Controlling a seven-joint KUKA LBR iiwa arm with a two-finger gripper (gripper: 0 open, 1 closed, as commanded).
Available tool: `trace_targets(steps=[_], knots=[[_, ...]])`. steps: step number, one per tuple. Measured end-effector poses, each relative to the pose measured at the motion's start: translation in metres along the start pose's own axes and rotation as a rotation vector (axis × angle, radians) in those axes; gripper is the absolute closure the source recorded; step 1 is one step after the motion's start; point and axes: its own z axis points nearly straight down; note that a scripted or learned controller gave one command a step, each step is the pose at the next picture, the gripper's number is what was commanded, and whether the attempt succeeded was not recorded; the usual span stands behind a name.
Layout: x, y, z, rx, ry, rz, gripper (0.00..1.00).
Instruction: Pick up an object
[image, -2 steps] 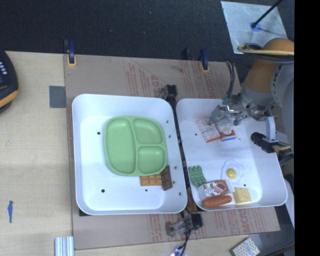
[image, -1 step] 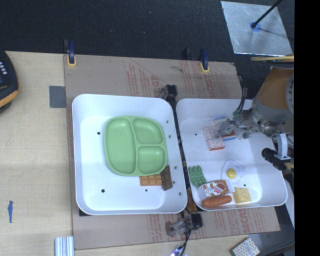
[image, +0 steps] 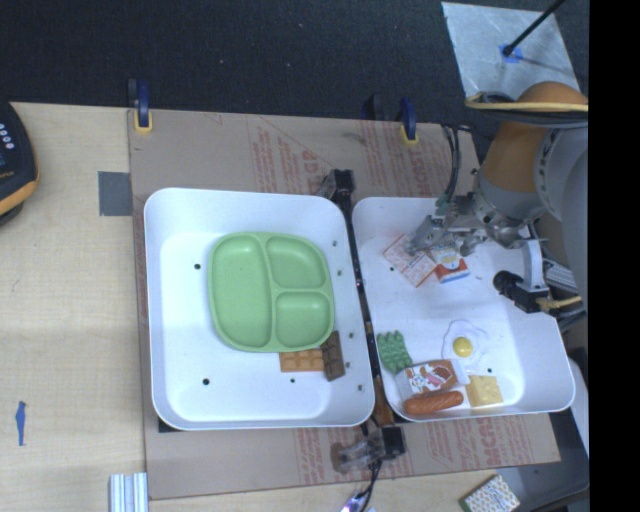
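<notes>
My gripper (image: 446, 238) hangs low over the back of the right bin (image: 540, 350), reaching in from the right. Just below it lie a red-and-white flat packet (image: 408, 260) and a small box with orange and blue sides (image: 451, 269); whether it touches either is unclear. Nearer the front of this bin are a green studded block (image: 393, 351), a toy fried egg (image: 462, 346), a red-printed packet (image: 430, 378), a sausage (image: 432, 403) and a yellow cheese square (image: 486, 391).
The left bin (image: 175, 330) holds a green divided plate (image: 270, 290), with an orange brick (image: 301, 362) and a dark brown block (image: 332, 355) at its front edge. Clamps sit between the bins at back and front.
</notes>
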Motion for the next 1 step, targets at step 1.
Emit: trace_targets(steps=[1], knots=[[-0.0021,0.0002,-0.0130,-0.002,-0.001,-0.001,1.00]])
